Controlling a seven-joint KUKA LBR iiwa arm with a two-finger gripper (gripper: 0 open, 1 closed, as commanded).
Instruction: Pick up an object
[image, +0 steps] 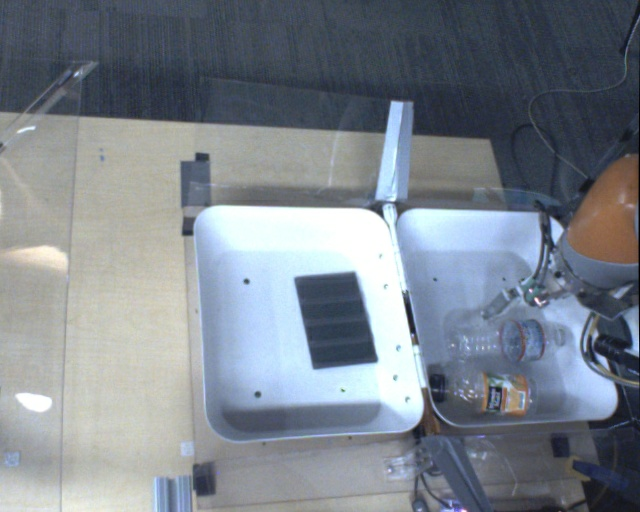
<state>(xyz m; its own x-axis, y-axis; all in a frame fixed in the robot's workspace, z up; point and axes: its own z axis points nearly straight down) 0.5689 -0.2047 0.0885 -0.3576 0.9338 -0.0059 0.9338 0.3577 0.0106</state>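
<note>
Two clear plastic bottles lie in the right bin (600, 405): a bare one (497, 342) on its side, mid-bin, and a labelled one (485, 392) just in front of it. Both look light, slick and easily crushed, so mid-body across the width seems the best hold. The gripper (512, 297) hovers just above the bare bottle; I cannot tell how its jaws stand, and nothing shows between them.
</note>
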